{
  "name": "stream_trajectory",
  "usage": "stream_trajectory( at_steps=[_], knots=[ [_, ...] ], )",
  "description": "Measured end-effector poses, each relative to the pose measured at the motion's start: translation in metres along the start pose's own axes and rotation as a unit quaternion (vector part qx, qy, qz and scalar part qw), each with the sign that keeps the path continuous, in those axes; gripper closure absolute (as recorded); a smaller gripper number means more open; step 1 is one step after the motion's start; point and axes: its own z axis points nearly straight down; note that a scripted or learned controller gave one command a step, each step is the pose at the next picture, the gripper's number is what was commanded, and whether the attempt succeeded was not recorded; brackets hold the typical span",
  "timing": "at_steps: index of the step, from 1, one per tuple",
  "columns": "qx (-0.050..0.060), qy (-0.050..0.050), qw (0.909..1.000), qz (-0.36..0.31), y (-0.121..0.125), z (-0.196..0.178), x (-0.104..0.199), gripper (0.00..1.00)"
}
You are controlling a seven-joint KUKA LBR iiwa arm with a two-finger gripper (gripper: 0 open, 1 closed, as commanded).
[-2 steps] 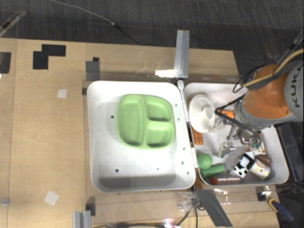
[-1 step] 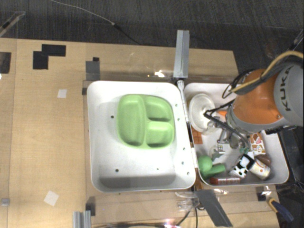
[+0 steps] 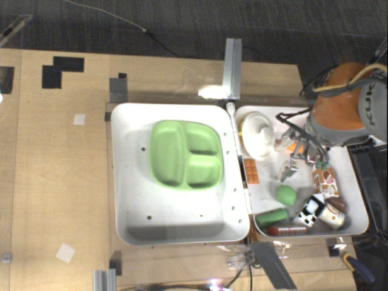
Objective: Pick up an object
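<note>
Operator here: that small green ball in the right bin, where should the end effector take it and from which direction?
Grip the small green ball across its widest middle, coming straight down from above. It is rounded, so any pinch off-center would likely squeeze it out. Set the closing line roughly left to right: the green cylinder lies close below it, while bare floor of the right bin shows on its left. The end effector is just above it.

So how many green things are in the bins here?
3. A divided tray in the left bin; a round ball and a long cucumber-like piece in the right bin. The clutter and arm there could hide more.
</note>
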Motion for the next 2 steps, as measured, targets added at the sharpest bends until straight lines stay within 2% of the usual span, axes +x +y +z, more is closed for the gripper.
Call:
stream_trajectory(
  at_steps=[1,2],
  knots=[
    [-0.001,-0.001,0.9986,-0.053,0.006,-0.003,0.062,0.0],
    [-0.001,0.002,1.0,0.008,-0.003,-0.001,0.004,0.0]
  ],
)
